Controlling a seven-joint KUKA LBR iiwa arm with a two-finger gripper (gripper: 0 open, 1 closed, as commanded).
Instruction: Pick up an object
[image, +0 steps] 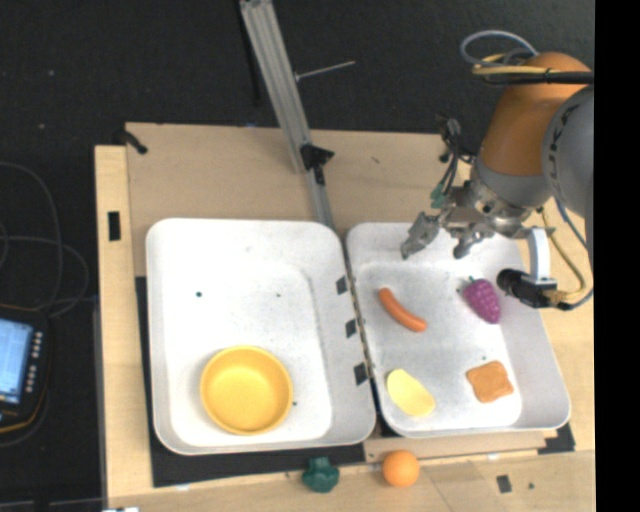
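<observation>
Currently pincer (443, 240) hangs with fingers spread, nothing between them, over the right bin's (372, 243) far edge. Nearest pick: toy sausage (401, 309), just nearward and slightly left of it (long axis diagonal). Grape bunch (482, 299) lies to the pincer's other side.

bench (225, 175), two bins (240, 255), orange ball (400, 468)

Two white bins are being counted on the bench: the left bin (180, 250) and the right bin (530, 400). Below the jaws, one orange sausage (402, 309), one purple grape bunch (482, 299), one yellow piece (409, 392) and one orange-brown piece (489, 382) are being counted. Left of the jaws, one yellow bowl (246, 389) is being counted. Far below the jaws, on the bench (230, 170), one orange ball (400, 468) and one green object (320, 475) are being counted.
</observation>
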